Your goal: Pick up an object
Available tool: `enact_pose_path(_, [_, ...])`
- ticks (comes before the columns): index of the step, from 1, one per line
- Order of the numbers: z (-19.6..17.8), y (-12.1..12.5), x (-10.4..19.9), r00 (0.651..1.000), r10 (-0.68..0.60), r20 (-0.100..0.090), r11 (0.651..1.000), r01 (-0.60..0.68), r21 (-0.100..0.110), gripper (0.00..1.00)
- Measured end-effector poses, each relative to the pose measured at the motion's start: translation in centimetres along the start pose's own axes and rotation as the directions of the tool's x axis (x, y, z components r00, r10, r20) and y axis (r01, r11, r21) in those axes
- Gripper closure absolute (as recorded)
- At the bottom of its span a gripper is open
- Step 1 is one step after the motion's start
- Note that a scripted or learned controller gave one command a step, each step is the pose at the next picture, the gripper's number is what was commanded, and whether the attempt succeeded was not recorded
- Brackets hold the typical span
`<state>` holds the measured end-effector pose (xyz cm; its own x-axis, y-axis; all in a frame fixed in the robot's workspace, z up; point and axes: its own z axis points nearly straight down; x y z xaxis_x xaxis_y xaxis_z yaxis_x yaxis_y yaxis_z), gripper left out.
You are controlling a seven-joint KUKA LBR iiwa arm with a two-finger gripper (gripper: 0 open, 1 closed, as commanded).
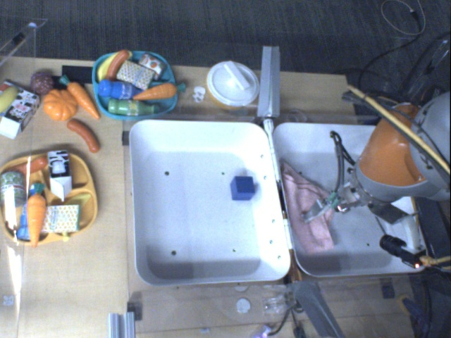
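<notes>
Pink cloth (308, 213) under gripper (320, 210)

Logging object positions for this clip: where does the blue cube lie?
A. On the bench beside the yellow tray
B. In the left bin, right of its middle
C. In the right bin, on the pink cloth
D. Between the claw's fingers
B: the blue cube sits alone on the floor of the left bin, while the claw is over the pink cloth in the right bin.
</notes>
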<state>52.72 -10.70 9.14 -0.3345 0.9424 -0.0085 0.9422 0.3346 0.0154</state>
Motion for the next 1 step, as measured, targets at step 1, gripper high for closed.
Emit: enact_pose_path(1, [-9.41,2.64,3.40,0.999,0.050,-0.006,0.999,-0.050,0.011,0.00])
